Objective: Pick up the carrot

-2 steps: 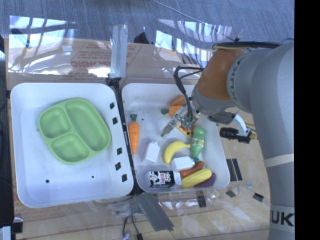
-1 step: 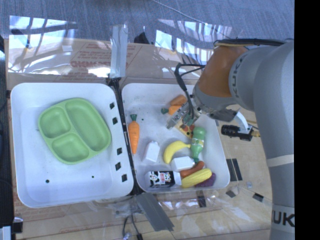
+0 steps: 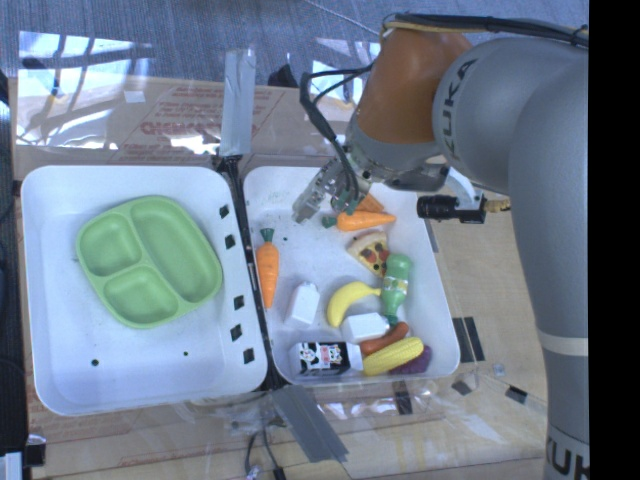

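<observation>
The jaws (image 3: 322, 200) hang over the right bin's (image 3: 440, 298) upper part; whether they are clenched cannot be told. The carrot (image 3: 267, 266) lies below-left of them by the divider, untouched. Just right sits an orange wedge (image 3: 366, 219); pizza slice (image 3: 371, 255) and banana (image 3: 352, 301) lie below.

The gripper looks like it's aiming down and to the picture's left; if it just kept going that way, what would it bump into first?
Probably the bare white floor of the right bin, short of the carrot by the divider. The gripper hangs above it; depth is hard to judge.
</observation>
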